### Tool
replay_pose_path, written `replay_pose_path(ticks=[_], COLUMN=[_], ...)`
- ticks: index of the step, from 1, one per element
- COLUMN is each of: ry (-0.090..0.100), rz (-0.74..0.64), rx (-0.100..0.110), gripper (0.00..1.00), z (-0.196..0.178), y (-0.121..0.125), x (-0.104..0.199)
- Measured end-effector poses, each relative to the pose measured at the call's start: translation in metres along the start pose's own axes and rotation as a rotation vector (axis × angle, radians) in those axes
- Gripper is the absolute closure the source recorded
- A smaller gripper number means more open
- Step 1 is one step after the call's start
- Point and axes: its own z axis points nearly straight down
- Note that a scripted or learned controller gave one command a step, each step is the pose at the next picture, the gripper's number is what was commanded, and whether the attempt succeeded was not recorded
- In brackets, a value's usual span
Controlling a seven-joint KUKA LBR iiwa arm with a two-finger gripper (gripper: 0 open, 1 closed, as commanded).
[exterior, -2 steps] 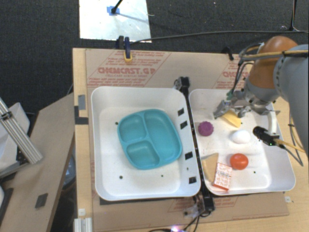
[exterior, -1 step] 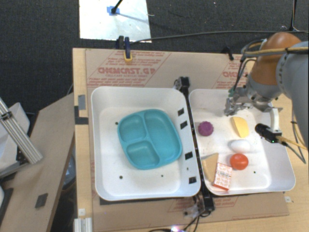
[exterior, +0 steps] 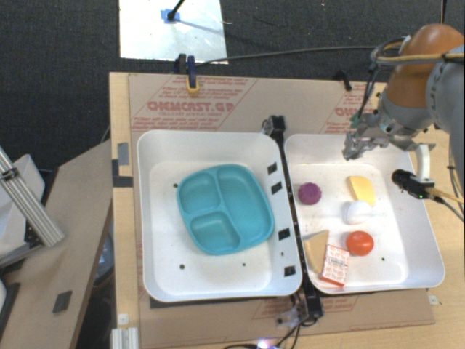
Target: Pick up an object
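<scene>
Looks like a robotics lab: a brown protective-papered bench board printed "CHEMCAST GP" [exterior: 190, 107], two shallow white plastic bins [exterior: 218, 142] clipped together, black carpeted floor [exterior: 58, 57], loose black cables [exterior: 290, 49], an aluminium extrusion bar [exterior: 25, 202].

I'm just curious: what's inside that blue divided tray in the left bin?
Nothing that I can see: the teal tray shows three bare compartments. It lies flat in the left bin, so the bin floor beneath it is covered and cannot be seen.
</scene>
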Motion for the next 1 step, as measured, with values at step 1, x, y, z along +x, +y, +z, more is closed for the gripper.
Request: replay_pose_path(ticks=[1], ry=[-0.001], rz=[0.0], rx=[-0.001], gripper=[1.0], z=[-0.0553], y=[0.0026], x=[-0.0003])
